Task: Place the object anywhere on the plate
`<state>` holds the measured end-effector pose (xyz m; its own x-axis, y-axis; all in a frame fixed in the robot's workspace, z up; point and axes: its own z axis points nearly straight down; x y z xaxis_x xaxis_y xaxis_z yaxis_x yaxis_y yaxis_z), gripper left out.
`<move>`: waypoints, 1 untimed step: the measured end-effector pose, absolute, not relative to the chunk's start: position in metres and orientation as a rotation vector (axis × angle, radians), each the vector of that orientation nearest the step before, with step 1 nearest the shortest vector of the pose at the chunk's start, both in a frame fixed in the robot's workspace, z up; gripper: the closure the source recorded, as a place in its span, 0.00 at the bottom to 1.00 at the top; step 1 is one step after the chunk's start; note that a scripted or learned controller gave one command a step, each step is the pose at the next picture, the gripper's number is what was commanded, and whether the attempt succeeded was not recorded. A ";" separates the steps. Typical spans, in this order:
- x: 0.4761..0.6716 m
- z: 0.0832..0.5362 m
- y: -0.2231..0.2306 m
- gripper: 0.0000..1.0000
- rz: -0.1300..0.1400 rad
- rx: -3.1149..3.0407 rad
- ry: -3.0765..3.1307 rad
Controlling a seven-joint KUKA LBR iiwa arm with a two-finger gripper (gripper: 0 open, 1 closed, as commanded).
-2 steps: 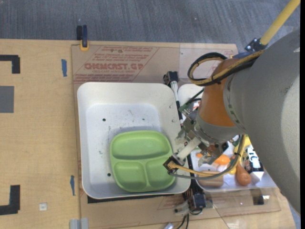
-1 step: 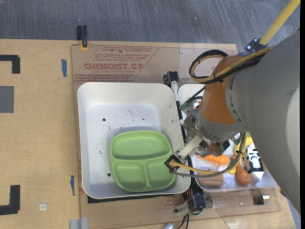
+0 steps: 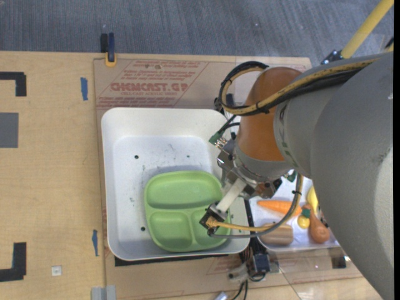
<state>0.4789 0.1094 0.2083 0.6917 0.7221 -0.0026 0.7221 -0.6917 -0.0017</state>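
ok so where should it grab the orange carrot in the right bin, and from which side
Probably across the middle of the carrot, coming straight down from above. It lies flat in the right bin with its long axis running roughly left-right in the view, so closing across its narrow width looks the surest hold. Its right end is partly hidden.

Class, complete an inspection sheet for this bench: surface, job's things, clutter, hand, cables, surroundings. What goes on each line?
Surface: brown board bearing white bins.
Job's things: green divided plate in the left bin; no object seen on its visible part.
Clutter: carrot and tan piece in the right bin.
Hand: hand near the plate's right rim; grip hidden.
Cables: yellow cable along the arm; black cables loop by the wrist.
Surroundings: grey carpet.
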 end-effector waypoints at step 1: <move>0.479 0.208 0.109 0.00 0.006 -2.889 -1.233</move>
